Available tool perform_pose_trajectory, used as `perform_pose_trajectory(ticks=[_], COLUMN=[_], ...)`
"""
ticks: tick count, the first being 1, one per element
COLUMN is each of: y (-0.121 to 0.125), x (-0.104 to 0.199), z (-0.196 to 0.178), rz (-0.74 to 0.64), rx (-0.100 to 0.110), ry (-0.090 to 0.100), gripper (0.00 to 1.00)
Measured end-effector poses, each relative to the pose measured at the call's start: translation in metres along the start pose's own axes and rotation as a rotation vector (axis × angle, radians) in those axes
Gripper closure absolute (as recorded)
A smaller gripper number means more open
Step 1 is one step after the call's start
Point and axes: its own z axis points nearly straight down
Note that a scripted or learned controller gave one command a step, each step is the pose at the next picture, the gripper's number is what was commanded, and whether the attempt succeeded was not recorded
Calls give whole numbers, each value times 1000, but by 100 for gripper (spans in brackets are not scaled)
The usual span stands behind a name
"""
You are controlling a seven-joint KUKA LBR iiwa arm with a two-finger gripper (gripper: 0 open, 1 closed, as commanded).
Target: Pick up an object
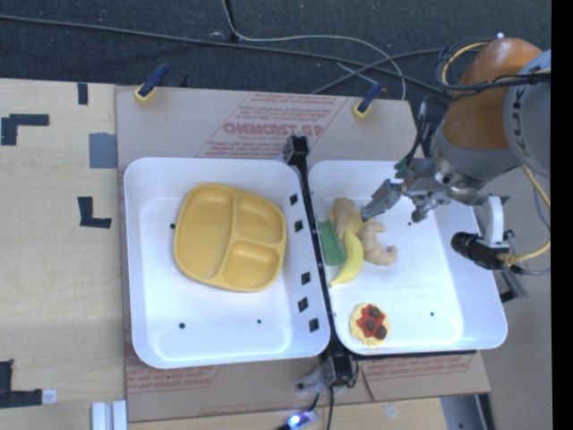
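Note:
The right bin (466, 330) holds a cluster of toy food along its left wall: a yellow banana (349, 262), a green piece (332, 243), a pale beige lump (345, 214) and a tan knobbly piece (380, 251). A small round tart with red berries (369, 322) lies alone nearer the front. My gripper (397, 209) hangs over the right bin, just right of the beige lump and above the tan piece. It is open, with its fingers spread and nothing between them.
A yellow divided plate (230, 237) lies in the left bin (148, 330). A black divider (309, 249) runs between the bins. Cables trail across the dark floor behind the bench, and two clamps (152, 81) hold the board's back edge.

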Motion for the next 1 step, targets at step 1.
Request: perform_pose_trajectory(ticks=[1], y=[3], x=[0], z=[-8], rz=[-3], rx=[-14], ry=[-1], gripper=[0])
